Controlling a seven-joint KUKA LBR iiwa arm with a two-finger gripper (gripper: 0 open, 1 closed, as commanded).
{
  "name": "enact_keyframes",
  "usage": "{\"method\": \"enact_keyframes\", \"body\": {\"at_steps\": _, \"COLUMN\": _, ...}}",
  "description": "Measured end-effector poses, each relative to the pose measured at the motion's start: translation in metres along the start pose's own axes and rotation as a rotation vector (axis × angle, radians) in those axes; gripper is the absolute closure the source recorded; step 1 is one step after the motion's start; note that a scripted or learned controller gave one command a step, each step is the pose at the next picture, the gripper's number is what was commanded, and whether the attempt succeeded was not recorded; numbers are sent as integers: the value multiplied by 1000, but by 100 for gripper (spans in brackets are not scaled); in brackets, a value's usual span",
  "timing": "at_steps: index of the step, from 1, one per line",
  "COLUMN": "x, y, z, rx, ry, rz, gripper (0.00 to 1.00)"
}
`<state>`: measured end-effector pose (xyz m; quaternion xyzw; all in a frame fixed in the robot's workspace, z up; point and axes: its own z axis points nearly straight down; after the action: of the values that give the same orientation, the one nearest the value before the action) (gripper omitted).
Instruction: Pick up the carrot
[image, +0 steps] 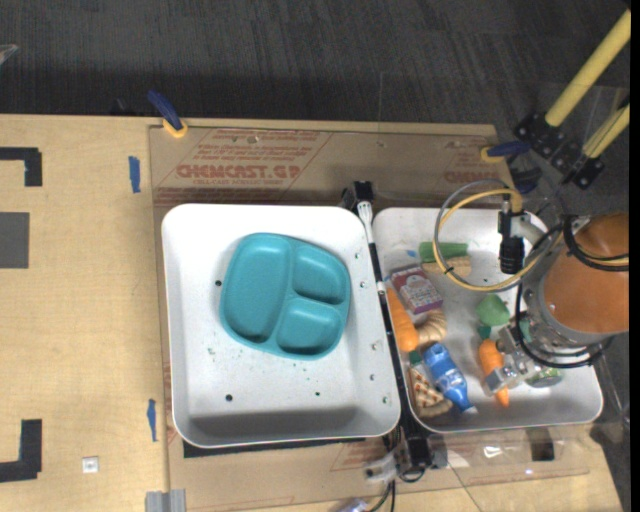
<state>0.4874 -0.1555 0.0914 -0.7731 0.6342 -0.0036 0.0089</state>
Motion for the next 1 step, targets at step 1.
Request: {"method": "enact_keyframes", "body": {"at_steps": 1, "x": -23, "y": -8, "z": -103, "rx": -10, "ry": 3, "rz": -118, "gripper": 100}}
